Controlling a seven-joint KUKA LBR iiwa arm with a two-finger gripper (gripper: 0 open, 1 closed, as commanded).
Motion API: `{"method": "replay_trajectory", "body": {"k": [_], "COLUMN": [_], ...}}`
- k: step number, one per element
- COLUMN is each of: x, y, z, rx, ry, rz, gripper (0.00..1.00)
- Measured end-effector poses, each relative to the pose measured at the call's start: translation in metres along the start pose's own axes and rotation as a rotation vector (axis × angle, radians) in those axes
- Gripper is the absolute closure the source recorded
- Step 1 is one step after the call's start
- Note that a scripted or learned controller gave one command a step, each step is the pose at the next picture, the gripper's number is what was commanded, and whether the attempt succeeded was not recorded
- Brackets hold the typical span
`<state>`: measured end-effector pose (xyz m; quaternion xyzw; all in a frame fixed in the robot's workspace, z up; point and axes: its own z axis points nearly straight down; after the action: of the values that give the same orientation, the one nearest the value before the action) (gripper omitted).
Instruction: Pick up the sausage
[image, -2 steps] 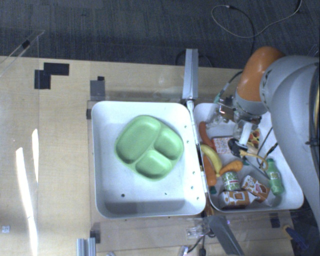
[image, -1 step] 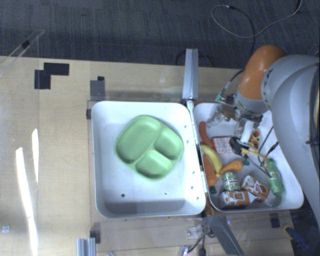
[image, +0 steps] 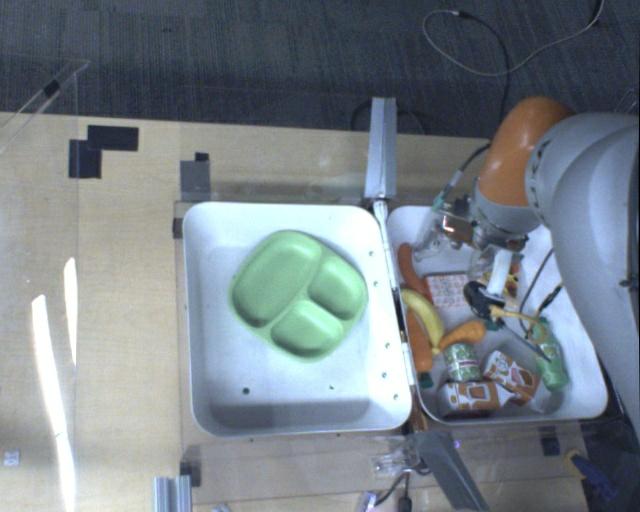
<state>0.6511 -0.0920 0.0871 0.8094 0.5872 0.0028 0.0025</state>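
The sausage (image: 411, 270), a reddish-brown stick, lies along the left wall of the right bin (image: 585, 385), near its back. Its near end meets a banana (image: 425, 316). My gripper (image: 455, 236) hangs over the back part of the right bin, a little to the right of the sausage's far end and above it. The grey wrist and its orange band cover most of the gripper from this angle. Nothing shows between the sausage and the gripper.
The left bin (image: 215, 400) holds a green divided plate (image: 298, 292). In the right bin lie a pink-and-white packet (image: 447, 291), an orange-red stick (image: 421, 353), an orange piece (image: 463, 334), a small can (image: 460, 362), two cartons (image: 471, 398) and a green bottle (image: 551, 367).
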Motion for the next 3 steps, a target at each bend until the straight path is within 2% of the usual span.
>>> {"method": "replay_trajectory", "body": {"k": [1, 2, 3], "x": [0.012, 0.009, 0.004], "y": [0.016, 0.007, -0.016], "z": [0.0, 0.0, -0.001], "rx": [0.002, 0.002, 0.0], "ry": [-0.002, 0.002, 0.001], "rz": [-0.034, 0.047, 0.071], "gripper": [0.0, 0.0, 0.0]}}
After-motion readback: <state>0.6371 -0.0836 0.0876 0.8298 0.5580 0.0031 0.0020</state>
